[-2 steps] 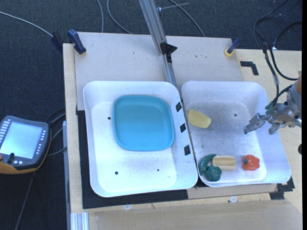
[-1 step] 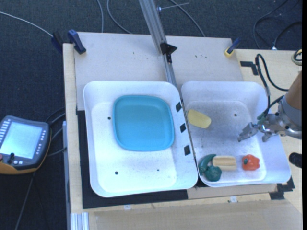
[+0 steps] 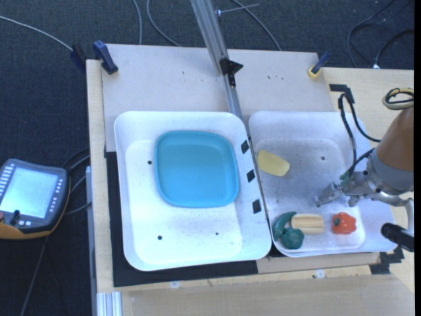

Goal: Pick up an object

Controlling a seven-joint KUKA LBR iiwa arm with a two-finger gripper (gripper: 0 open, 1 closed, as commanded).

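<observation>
End effector (image 3: pixel 327 197): grip state cannot be told | red object (image 3: pixel 343 223) just below-right, apart | right bin (image 3: pixel 296 127)

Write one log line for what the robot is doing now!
pincer: above right bin floor | holding: nothing | nearest: red pepper, beige block

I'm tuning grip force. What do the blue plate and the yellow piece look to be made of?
Blue plate: likely hard plastic, smooth with a satin finish; its colour is even and its rim looks moulded. Yellow piece: probably plastic or foam, matte, with rounded edges and no glare; which one is unclear.
</observation>
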